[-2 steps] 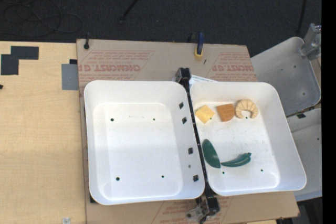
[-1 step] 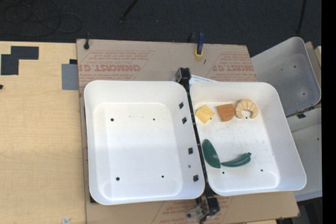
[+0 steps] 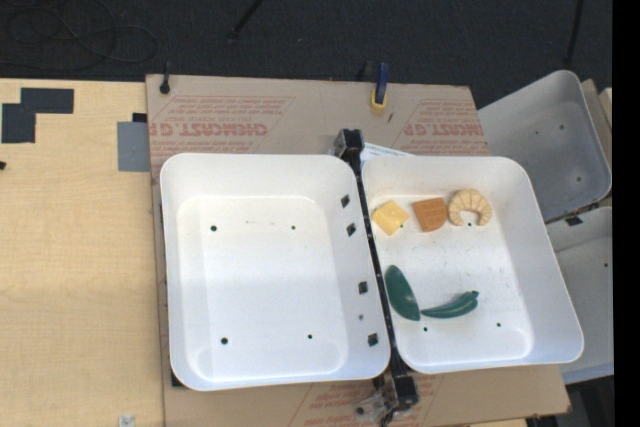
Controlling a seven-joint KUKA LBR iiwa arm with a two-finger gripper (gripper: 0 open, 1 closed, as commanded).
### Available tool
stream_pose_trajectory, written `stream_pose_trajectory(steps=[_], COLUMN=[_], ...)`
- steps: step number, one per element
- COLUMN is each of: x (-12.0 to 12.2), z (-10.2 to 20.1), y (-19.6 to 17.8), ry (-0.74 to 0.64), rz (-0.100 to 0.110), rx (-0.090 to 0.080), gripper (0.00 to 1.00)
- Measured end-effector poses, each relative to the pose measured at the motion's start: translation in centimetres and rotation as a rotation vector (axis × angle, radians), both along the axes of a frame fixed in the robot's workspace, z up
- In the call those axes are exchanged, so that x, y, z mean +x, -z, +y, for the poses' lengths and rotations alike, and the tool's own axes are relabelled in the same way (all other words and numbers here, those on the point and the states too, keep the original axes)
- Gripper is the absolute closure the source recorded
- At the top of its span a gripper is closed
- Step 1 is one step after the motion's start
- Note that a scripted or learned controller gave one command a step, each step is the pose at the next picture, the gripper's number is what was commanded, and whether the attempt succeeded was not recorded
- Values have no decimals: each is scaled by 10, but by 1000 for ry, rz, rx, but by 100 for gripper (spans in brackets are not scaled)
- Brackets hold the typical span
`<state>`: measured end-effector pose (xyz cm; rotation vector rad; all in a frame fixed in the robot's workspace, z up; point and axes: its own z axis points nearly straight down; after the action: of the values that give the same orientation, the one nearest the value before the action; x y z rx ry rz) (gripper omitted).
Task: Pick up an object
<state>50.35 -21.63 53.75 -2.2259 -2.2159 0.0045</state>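
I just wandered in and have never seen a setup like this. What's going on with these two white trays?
Nothing is being handled at this moment. The right bin holds four small things: a yellow block, an orange block, a croissant-shaped toy and a green spoon-like piece lying near the divider. The left bin sits beside it on a sheet of cardboard. The job is to pick up one object, and none has been lifted yet.

Bright, even light; white bins glare slightly, mildly soft.

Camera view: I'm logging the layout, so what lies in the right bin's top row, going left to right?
Yellow cheese-like wedge → orange-brown square block → tan curled croissant-shaped piece.
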Motion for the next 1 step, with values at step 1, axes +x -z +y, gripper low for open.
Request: stream_pose_trajectory(steps=[1], x=[-15], z=[43], y=[218], ry=[-4], rz=[16], rx=[8], gripper=[100])
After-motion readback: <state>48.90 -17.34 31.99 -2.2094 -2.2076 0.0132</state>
